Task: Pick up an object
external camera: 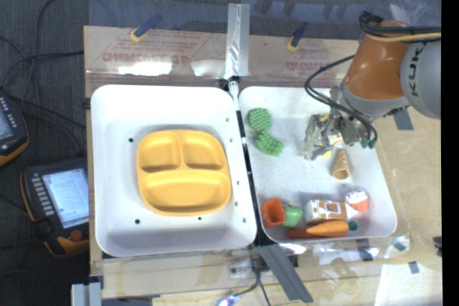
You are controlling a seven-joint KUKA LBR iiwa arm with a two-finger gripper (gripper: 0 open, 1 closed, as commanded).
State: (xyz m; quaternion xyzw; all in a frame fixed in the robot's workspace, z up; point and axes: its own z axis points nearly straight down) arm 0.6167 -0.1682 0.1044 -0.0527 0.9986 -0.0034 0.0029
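My gripper (323,138) hangs low over the upper right part of the right bin (376,175), pointing down. A tan ice cream cone (340,165) lies just below and to the right of it. A small yellow piece (326,151) shows at the gripper's lower edge; whether it is touched I cannot tell. Two green knobbly toys (259,118) (270,145) lie to the gripper's left, near the bin's left wall. Along the front wall sit an orange cup (272,211), a small carton (330,210), a carrot (326,228) and a red and white toy (357,201).
The left bin (115,154) holds a yellow divided plate (184,170). The arm's orange band (376,68) stands over the right bin's back right corner, with black cables looping beside it. The divider between the bins (240,154) runs close to the green toys.
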